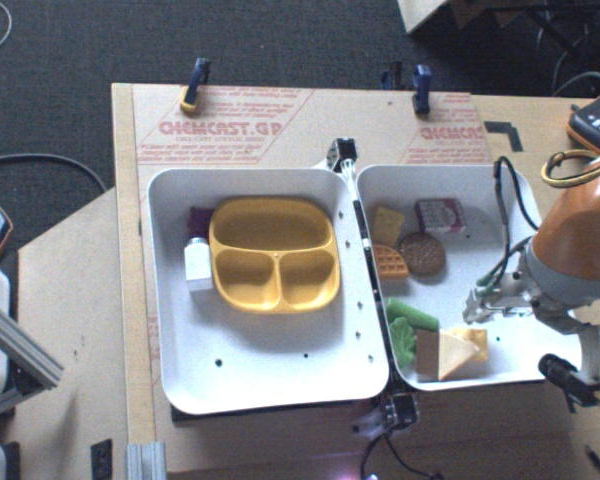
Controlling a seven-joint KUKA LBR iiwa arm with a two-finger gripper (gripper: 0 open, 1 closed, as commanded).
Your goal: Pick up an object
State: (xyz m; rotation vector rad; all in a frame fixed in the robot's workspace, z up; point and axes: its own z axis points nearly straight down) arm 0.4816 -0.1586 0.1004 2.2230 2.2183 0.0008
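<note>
So far nothing looks lifted: the tool point(483, 303) hangs low over the right bin point(515, 196), just above the yellow wedge point(468, 352), and how it is set cannot be told. The cookie point(423, 254), waffle point(390, 262) and green piece point(410, 318) lie in that bin, so the whole pick remains.

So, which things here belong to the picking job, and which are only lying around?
Belonging to the job:
- gripper, over the right bin
- yellow cheese wedge, close under it
- green toy, waffle, brown cookie, pink box

Just lying about:
- yellow divided tray in the left bin
- small white bottle beside the tray
- clamps on the board's edge
</note>
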